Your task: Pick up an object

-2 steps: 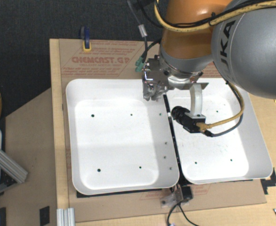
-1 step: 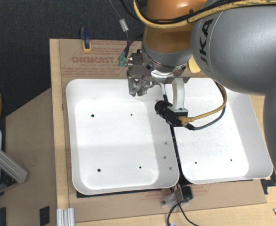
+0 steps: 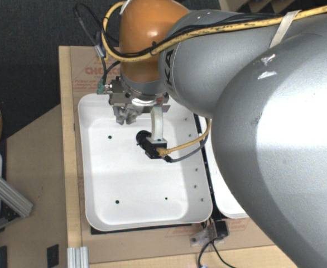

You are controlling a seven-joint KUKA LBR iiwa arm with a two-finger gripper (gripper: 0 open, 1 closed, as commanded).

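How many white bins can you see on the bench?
2. The left bin lies in full view under the end effector; the right bin shows as a sliver beside it, mostly hidden by the arm.

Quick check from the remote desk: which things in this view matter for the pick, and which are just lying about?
Part of the job:
- gripper, low over the left bin
- left bin
- no object to pick can be made out in the bin's visible floor

Just lying about:
- right bin, mostly behind the arm
- black connector and cable at the bench's front edge
- metal rail at far left
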